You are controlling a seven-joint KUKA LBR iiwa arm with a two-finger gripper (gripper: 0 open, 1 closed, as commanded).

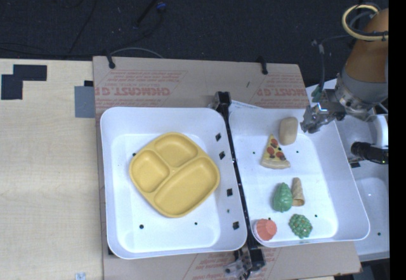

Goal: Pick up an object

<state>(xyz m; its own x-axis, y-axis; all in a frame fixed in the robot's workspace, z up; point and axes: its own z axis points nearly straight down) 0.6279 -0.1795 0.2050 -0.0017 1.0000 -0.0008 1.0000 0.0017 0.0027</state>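
Observation:
The right bin (330,164) holds several toy foods: a beige potato-like piece (288,130) at the back, a pizza slice (275,152) just in front of it, a green leafy piece (282,197) beside a tan cone (297,191), a green broccoli-like piece (301,225) and a red-orange round piece (266,229) at the front. My gripper (312,121) hangs over the bin's back right corner, just right of the beige piece. Nothing shows between its fingers.
The left bin (120,209) holds a yellow divided plate (174,174). A black divider (231,171) separates the two bins. Brown cardboard (190,82) lies behind them. The arm's orange band (371,50) is at the upper right.

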